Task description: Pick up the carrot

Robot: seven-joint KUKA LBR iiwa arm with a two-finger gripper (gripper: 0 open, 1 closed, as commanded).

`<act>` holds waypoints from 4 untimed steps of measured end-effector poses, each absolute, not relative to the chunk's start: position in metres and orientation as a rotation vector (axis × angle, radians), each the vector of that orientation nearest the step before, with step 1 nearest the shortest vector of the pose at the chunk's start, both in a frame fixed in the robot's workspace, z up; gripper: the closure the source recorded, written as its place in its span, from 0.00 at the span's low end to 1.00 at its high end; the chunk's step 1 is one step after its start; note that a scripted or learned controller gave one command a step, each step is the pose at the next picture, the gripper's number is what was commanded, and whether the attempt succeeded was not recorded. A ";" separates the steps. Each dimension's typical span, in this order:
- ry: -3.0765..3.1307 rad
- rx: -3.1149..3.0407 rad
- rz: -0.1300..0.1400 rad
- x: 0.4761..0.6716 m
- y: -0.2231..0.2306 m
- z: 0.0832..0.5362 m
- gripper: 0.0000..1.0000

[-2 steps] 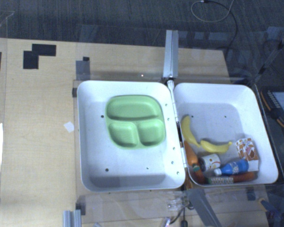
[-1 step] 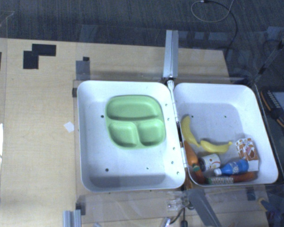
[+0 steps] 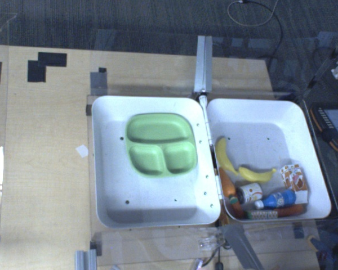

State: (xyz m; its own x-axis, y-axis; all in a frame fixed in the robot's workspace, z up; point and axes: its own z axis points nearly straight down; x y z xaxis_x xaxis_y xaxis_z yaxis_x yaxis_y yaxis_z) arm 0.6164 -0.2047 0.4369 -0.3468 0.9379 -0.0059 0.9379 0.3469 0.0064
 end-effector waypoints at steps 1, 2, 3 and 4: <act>2.596 1.755 0.003 0.670 -0.204 0.437 1.00; 2.434 1.976 0.004 0.670 -0.161 0.437 1.00; 2.559 1.805 0.004 0.670 -0.205 0.438 1.00; 2.454 1.946 0.005 0.670 -0.205 0.438 1.00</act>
